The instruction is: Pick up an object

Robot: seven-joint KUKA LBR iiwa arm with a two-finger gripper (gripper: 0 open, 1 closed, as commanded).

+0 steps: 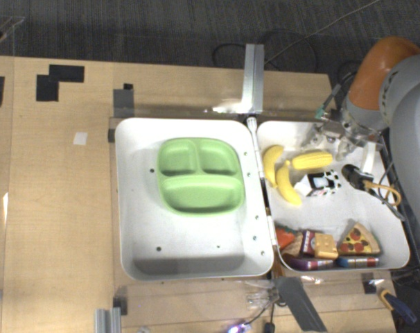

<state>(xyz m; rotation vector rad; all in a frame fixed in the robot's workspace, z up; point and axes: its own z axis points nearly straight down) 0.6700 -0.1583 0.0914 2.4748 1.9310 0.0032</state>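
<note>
My claw point(333, 139) hovers just above the banana point(310, 161); can't tell its grip; the curved skin might slip sideways.

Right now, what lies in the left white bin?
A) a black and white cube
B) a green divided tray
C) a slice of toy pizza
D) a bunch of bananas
B: the green divided tray lies alone in the left bin, while the bananas and the toy pizza slice lie in the right bin.
</note>
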